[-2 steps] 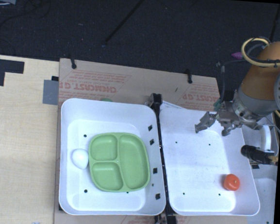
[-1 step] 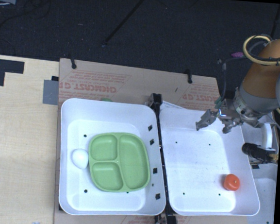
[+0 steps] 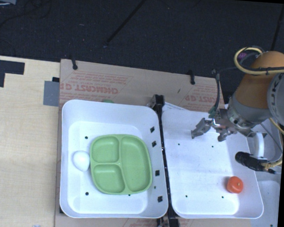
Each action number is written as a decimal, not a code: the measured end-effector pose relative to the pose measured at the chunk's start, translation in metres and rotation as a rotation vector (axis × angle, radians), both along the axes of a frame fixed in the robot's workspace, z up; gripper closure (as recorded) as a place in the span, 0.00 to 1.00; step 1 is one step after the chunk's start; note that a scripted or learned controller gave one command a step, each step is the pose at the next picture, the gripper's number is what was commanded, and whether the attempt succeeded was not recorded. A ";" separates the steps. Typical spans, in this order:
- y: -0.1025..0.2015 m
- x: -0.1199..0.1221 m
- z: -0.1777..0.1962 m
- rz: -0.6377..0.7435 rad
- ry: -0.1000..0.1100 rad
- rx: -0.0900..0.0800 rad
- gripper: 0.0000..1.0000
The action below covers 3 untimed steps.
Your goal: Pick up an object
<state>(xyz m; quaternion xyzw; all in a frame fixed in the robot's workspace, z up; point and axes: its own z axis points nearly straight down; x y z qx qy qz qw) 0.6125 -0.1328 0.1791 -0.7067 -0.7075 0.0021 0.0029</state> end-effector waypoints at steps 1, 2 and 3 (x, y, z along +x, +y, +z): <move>0.005 -0.002 -0.064 -0.001 0.002 0.001 0.00; 0.007 -0.002 -0.093 -0.002 -0.001 0.000 0.00; 0.006 -0.002 -0.082 -0.004 -0.003 0.000 1.00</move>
